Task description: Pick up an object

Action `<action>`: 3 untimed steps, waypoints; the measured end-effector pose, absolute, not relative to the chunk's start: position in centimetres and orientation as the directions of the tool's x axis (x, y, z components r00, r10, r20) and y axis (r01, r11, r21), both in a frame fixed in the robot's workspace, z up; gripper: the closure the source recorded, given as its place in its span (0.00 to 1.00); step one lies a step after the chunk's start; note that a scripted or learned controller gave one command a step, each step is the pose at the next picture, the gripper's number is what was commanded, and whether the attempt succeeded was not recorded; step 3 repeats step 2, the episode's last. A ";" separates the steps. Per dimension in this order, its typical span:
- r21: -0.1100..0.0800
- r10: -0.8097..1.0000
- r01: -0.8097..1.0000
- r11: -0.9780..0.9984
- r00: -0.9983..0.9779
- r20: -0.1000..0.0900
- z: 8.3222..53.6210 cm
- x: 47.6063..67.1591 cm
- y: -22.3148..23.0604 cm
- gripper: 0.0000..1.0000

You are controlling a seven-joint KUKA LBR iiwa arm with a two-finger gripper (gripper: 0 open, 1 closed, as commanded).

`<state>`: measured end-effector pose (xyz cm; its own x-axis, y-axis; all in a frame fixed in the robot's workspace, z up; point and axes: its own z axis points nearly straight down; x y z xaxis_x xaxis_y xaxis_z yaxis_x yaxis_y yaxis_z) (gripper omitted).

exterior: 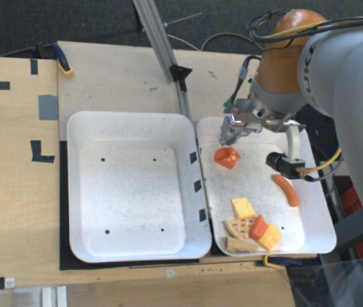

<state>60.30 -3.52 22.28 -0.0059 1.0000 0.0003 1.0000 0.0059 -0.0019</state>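
Observation:
My gripper hangs over the far left part of the right bin, its fingers pointing down just above a small red-orange object that lies on the bin floor. Nothing shows between the fingers. An orange sausage-shaped piece lies to the right. Near the front of the bin sit a yellow block, a waffle-like piece, a red piece and a yellow-orange piece, bunched together.
The left bin stands beside the right one. A slanted metal pole with a black clamp rises behind the bins. The grey arm with its orange band covers the far right side.

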 end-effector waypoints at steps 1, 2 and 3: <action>-0.001 1.000 1.000 0.006 -0.006 0.000 21.7 61.4 0.9 1.00; -0.001 1.000 1.000 0.007 -0.007 0.001 21.3 63.0 6.7 1.00; -0.001 1.000 1.000 0.007 -0.007 0.001 21.3 63.0 6.7 1.00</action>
